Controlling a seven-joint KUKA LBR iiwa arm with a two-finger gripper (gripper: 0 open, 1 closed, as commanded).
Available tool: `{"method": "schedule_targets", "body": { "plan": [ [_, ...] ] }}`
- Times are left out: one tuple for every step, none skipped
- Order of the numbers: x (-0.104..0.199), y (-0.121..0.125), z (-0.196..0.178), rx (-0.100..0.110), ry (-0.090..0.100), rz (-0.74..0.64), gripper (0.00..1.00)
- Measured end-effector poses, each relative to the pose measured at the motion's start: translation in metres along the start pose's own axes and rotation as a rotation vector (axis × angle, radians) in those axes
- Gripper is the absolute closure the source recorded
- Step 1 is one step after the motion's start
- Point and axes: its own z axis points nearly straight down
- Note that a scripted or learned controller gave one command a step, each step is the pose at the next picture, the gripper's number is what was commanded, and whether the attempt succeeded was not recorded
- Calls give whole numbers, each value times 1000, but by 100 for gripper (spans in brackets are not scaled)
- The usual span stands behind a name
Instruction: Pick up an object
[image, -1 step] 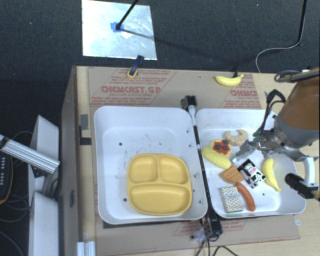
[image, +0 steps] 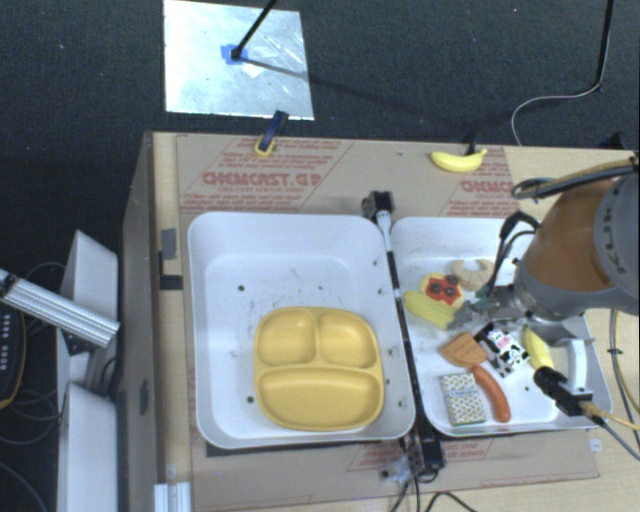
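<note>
Gripper low in right bin among toys, over orange piece and yellow block; grip state: cannot tell. Nothing visibly lifted, pick still pending. Yellow tray in left bin.

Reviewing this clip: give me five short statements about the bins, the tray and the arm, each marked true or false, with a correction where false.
1. The yellow divided tray lies in the left bin. True.
2. The small toys are gathered in the left bin. False: they lie in the right bin.
3. A yellow banana lies on the bench outside both bins. True.
4. The orange sausage-shaped toy lies on the tray. False: it lies in the right bin, beside a patterned card.
5. The hand hangs over the left bin. False: it is over the right bin, among the toys.
</note>
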Motion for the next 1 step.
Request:
{"method": "schedule_targets", "body": {
  "plan": [
    [11,-9,5,-20,-10,2,0]
  ]
}}
